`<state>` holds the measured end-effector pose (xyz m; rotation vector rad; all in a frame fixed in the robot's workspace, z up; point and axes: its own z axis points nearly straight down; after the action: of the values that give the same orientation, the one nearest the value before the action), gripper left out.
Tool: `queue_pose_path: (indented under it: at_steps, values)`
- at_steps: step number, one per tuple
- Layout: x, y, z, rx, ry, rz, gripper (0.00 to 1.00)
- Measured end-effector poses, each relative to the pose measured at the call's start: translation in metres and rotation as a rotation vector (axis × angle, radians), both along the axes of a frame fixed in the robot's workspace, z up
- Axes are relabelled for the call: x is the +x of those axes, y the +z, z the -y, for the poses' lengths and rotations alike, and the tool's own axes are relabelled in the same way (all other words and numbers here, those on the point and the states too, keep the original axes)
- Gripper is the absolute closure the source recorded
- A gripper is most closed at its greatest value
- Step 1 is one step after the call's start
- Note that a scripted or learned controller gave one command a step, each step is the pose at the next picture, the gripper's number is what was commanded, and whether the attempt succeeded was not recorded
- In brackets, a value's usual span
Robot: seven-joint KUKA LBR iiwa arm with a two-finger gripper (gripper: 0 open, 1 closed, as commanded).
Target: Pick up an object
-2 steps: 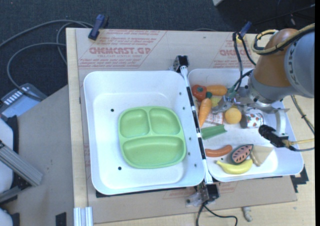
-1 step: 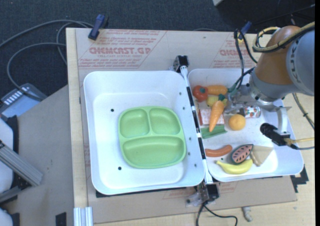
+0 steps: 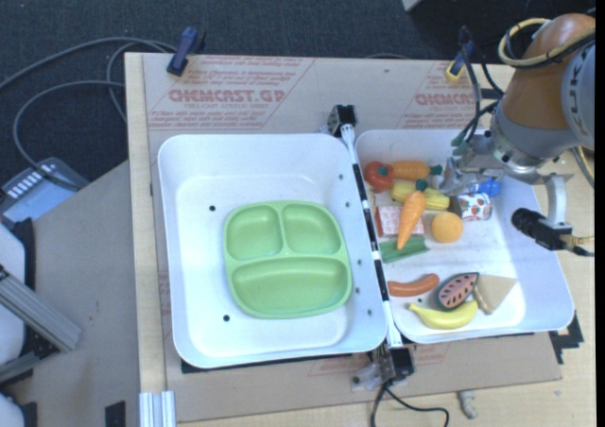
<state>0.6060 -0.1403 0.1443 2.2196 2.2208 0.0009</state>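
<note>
Toy foods lie clustered in the right bin [image 3: 544, 307]: a red tomato [image 3: 378, 174] and orange piece [image 3: 410, 169] at the far end, a carrot [image 3: 410, 217] slanting beside a round orange [image 3: 446, 227], then a sausage [image 3: 412, 284], a banana [image 3: 442, 316] and a sandwich wedge [image 3: 493, 295] nearest the camera.

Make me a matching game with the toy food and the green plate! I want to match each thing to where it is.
Things:
1. green plate
2. banana
3. carrot
4. tomato

Places:
a. front edge of the right bin
b. far left corner of the right bin
c. left bin
d. middle of the right bin, pointing down toward the front

Pairs: 1-c, 2-a, 3-d, 4-b
</note>
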Motion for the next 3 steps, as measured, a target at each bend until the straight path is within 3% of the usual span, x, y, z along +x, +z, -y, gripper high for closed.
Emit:
queue_pose_path:
  at_steps: [1,2,3]
  values:
    - [0.0,-0.001,0.0,0.0,0.0,-0.001,0.0]
    - [0.064,-0.054,0.048,-0.003,0.0,0.01,0.0]
    - [0.04,-0.059,0.067,0.0,0.0,-0.002,0.0]
